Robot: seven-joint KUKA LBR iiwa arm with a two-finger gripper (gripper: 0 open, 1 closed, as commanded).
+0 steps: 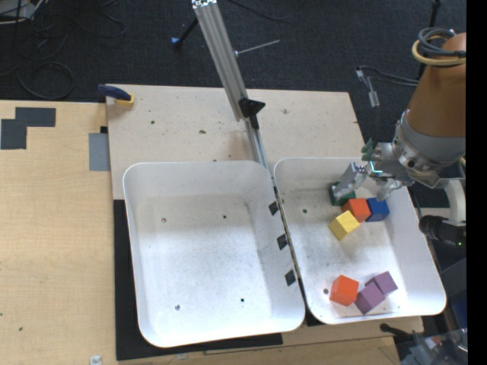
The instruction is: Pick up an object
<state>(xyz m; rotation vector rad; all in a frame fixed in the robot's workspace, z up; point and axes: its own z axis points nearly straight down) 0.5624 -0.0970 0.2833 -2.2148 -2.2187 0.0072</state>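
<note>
The grey arm with its orange band comes in from the right, and its two-finger gripper (351, 189) sits low over the upper part of the right shallow white bin (426, 280). Whether the gripper is released or clenched I cannot tell, since the grey metal parts blur together and partly cover what is below them.

Just beneath the gripper a small dark green block (336, 195) peeks out, touching or nearly touching it. Right beside that lie an orange-red cube (358, 209) and a blue cube (377, 208), pressed against each other, with a yellow cube (345, 224) just below and to the left of them.

Well apart from this cluster, near the bin's lower edge, sit a bright orange cube (345, 290) and 2 purple blocks (376, 290) that touch each other.

The left shallow white bin (144, 204) lies alongside, speckled with dark flecks. A tilted aluminium rail (224, 52) rises from the seam between the 2 bins toward the top of the view, and a blue and yellow clamp (116, 93) grips the upper left corner of the pale bench board (183, 128).
</note>
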